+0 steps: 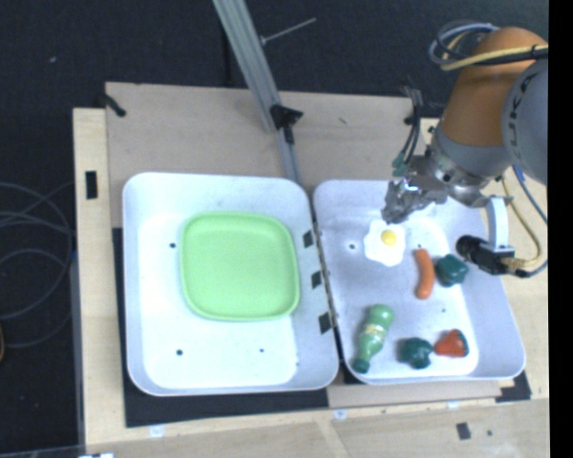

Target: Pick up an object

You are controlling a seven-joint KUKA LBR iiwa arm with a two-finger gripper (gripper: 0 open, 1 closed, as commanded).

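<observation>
You have the hand [398, 210] low over the right shallow white bin [349, 208], just above the white fried-egg toy with a yellow yolk [385, 243]. From this slanted view you cannot tell how the hand is set, and nothing shows gripped in it, so count the pick as not yet made. The egg lies flat on the bin floor near the back. Nearby sit an orange sausage-shaped toy [423, 273], a dark green lumpy toy [451, 271], a green bottle-shaped toy [371, 336], another dark green piece [415, 352] and a red-orange piece [450, 343]. The left white bin [153, 256] carries a square pale green plastic plate [239, 265]. What remains, by my reading: close on something and lift it clear.
</observation>
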